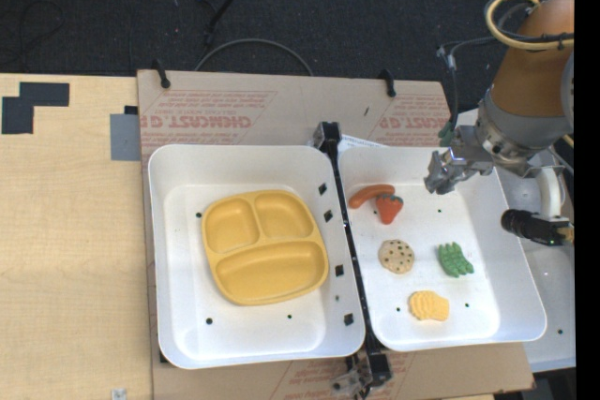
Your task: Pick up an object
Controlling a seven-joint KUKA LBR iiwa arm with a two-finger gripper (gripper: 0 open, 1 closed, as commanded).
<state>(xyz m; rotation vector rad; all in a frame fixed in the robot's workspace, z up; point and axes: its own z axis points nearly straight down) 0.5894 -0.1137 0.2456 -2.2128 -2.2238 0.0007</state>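
The right bin (pixel 506 314) holds an orange sausage (pixel 371 194), a small carrot (pixel 389 209), a chocolate-chip cookie (pixel 397 256), a green bean cluster (pixel 455 259) and a yellow corn piece (pixel 428 305). My gripper (pixel 442 175) hangs over the bin's far right part, to the right of the sausage and carrot and apart from them. Nothing shows between its fingers.
The left bin (pixel 178 314) carries a yellow divided plate (pixel 264 244). A black divider (pixel 339 229) runs between the two bins. Cardboard lies under the bins, and a wooden bench top stretches to the left.
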